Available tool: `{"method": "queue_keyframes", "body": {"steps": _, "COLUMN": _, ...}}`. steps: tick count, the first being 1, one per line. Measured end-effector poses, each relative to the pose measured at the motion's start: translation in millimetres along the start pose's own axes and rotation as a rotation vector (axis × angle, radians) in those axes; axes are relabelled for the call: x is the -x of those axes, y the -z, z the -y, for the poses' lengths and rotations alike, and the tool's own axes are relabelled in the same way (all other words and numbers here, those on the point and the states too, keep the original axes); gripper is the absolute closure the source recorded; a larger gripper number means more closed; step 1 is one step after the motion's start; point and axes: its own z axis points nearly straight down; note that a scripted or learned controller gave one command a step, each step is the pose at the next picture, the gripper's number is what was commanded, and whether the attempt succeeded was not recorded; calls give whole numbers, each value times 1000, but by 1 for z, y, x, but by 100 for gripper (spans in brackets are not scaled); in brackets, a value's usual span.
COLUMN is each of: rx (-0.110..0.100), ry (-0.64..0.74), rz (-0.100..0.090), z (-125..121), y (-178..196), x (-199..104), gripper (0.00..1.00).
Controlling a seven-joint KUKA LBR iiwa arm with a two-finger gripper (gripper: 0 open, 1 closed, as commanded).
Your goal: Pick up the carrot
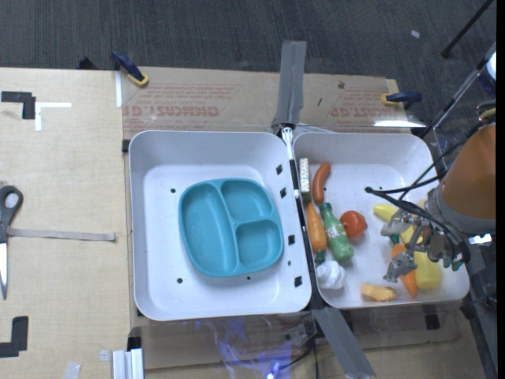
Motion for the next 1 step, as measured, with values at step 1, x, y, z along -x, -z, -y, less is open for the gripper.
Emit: {"method": "queue_keyframes", "body": {"steps": 1, "rx": -1, "ry": -235, "rz": -23, "z": 14, "y": -22, "x": -7, "gripper": 0}}
